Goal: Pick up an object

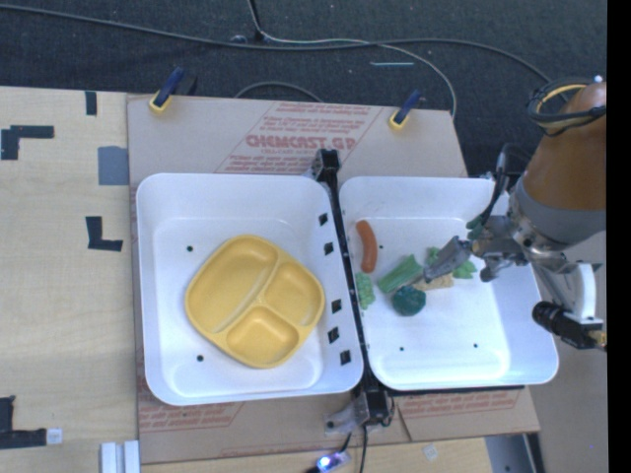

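right bin (pixel 523 363): gripper (pixel 446 264) low inside, grip state cannot be told; green block (pixel 398 273), teal ball (pixel 409 302), orange sausage (pixel 368 245) just beside it. left bin (pixel 158 363): yellow divided plate (pixel 255 300).

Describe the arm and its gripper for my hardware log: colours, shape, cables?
The arm is bulky and rounded, grey with a wide orange band. A black cable loops over its top. The gripper is dark grey metal, slim and tapering, with green parts near its base.
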Controlling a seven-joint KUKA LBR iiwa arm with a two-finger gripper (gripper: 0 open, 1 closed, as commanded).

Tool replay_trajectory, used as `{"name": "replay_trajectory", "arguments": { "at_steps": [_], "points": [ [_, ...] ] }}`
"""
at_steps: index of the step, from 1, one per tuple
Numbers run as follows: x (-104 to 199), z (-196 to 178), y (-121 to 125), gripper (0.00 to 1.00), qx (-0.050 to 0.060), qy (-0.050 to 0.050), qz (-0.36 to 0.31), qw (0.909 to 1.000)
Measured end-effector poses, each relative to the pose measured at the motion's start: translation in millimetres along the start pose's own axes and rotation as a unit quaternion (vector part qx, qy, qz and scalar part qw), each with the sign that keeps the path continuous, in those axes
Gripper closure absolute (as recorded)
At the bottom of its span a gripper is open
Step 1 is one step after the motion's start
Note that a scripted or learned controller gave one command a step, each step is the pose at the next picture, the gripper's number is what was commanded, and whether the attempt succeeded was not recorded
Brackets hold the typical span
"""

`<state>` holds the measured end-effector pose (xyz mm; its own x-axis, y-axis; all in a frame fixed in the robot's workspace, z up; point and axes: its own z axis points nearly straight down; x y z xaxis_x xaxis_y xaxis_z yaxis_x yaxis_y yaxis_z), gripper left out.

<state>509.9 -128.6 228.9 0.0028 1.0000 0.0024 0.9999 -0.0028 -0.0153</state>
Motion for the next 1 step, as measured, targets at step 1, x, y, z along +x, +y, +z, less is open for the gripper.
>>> {"name": "replay_trajectory", "arguments": {
  "at_steps": [1],
  "points": [
    [0.5, -6.9, 2.6, 0.0, -0.007, -0.001, -0.002, 1.0]
  ]
}}
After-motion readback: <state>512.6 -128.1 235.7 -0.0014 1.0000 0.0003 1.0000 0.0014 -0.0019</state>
